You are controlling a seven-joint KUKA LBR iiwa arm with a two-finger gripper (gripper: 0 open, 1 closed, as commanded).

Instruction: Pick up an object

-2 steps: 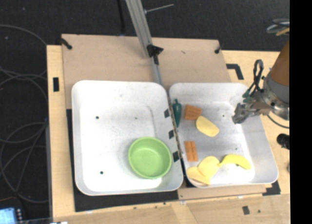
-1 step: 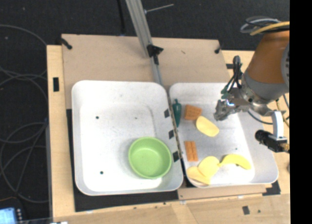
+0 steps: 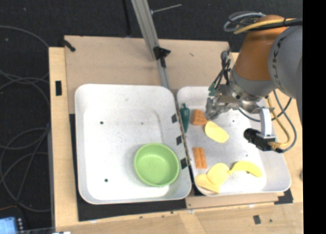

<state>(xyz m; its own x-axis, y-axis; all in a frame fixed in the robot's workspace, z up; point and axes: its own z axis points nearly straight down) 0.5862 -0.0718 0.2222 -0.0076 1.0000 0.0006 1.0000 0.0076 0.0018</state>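
Note:
My gripper (image 3: pixel 213 108) hangs low over the upper left part of the right bin (image 3: pixel 272 174), under the orange wrist band. Just below it lies a pale yellow oval piece (image 3: pixel 217 132), and an orange block (image 3: pixel 199 119) sits right beside it to the left. Nothing shows between the fingers. Further down the bin are a second orange block (image 3: pixel 199 157), a yellow banana-shaped piece (image 3: pixel 247 167) and a cluster of yellow slices (image 3: pixel 213 177). A dark green object (image 3: pixel 184 117) leans against the bin's left wall.
The left bin (image 3: pixel 102 105) holds a green bowl (image 3: pixel 156 164) near its lower right corner. A metal pole (image 3: pixel 148 29) slants down from the top to the gap between the bins. Cables and a black connector (image 3: pixel 260 139) hang off the arm over the right bin.

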